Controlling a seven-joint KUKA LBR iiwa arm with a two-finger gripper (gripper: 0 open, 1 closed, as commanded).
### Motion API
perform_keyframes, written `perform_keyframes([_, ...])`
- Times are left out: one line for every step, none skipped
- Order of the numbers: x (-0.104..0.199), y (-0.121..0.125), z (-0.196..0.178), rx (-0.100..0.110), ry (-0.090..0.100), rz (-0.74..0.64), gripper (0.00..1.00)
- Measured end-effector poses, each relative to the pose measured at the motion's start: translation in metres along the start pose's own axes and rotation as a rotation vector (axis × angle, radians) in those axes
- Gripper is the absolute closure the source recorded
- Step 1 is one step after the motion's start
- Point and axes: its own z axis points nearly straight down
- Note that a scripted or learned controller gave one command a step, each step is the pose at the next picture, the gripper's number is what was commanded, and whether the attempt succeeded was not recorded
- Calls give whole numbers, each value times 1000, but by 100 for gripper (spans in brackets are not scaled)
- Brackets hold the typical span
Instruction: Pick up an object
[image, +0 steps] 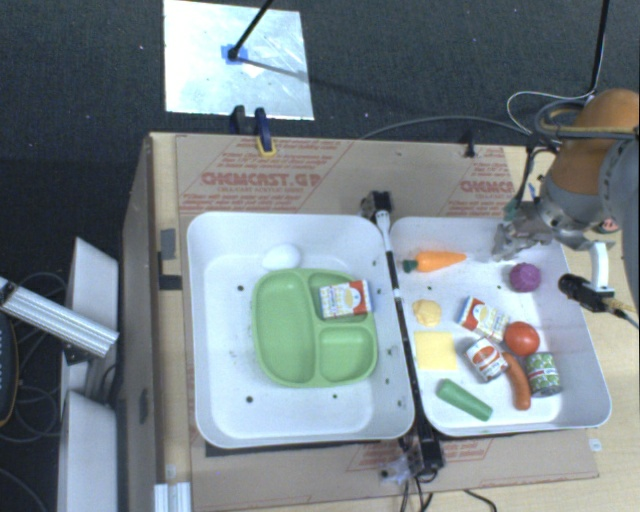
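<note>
Over the right bin's (575, 330) far edge, the gripper (512, 238) hangs near the carrot (438, 262), which lies lengthwise just to its left, and the purple ball (525, 276) just below; its grip state cannot be told.

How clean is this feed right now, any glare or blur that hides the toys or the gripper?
Camera view: lighting is even and soft, with faint shadows beside the toys; the white bins are bright but keep their detail; small toys like the carrot and purple ball read clearly; the gripper is small and slightly soft, its fingers hard to resolve.
</note>
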Motion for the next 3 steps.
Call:
perform_keyframes([0, 0, 0, 0, 0, 0, 0])
perform_keyframes([0, -1, 10, 5, 3, 3, 0])
perform_keyframes([1, -1, 12, 6, 3, 2, 0])
